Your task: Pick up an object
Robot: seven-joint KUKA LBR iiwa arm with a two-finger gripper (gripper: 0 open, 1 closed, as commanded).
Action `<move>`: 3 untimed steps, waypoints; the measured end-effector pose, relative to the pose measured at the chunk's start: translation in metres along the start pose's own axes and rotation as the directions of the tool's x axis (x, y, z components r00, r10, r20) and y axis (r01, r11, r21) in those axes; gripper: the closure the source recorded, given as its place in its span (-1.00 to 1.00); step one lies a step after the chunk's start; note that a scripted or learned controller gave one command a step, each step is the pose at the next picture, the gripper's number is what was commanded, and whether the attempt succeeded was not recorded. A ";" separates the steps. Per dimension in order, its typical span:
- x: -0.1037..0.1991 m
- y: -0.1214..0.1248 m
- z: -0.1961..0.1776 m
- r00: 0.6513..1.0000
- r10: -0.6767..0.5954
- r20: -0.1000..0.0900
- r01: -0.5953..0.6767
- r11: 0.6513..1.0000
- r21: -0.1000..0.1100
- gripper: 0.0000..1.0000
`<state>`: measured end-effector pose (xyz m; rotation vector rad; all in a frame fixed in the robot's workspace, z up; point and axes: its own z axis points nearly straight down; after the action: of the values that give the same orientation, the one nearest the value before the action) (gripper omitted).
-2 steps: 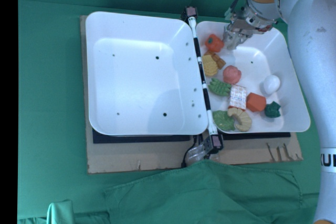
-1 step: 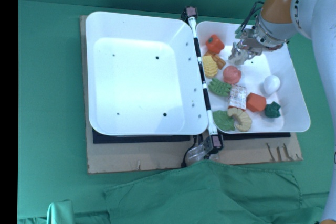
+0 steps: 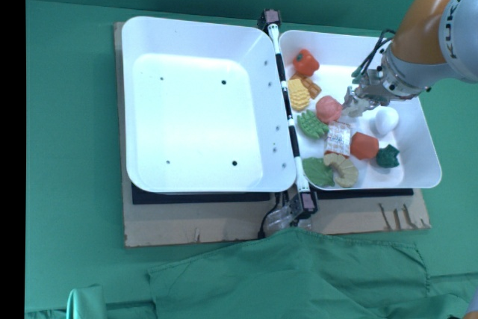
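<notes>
Gripper [image 3: 352, 102] poised in right bin [image 3: 418, 132], just right of pink toy food piece [image 3: 328, 108]. Jaw state cannot be told. Piece judged light, rigid, smooth; grasp advised across narrow middle.

Even, bright overhead light; glare washes out the floor of the wide left white plastic bin [image 3: 196, 112]. Soft shadows, slight overall softness.

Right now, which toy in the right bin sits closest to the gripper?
The pink toy. It lies just left of the gripper, nearly touching it. The white egg is next closest, to the gripper's right; the orange pepper lies farther off.
</notes>
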<state>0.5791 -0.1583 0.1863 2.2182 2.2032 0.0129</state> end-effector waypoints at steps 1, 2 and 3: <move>0.016 0.075 -0.076 1.000 -0.008 0.000 0.008 1.000 -0.001 1.00; 0.024 0.114 -0.004 1.000 -0.006 -0.001 0.006 1.000 0.010 1.00; -0.008 0.110 0.003 1.000 -0.001 -0.001 0.001 1.000 0.012 1.00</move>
<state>0.6889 -0.1672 0.1848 2.2238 2.2101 0.0007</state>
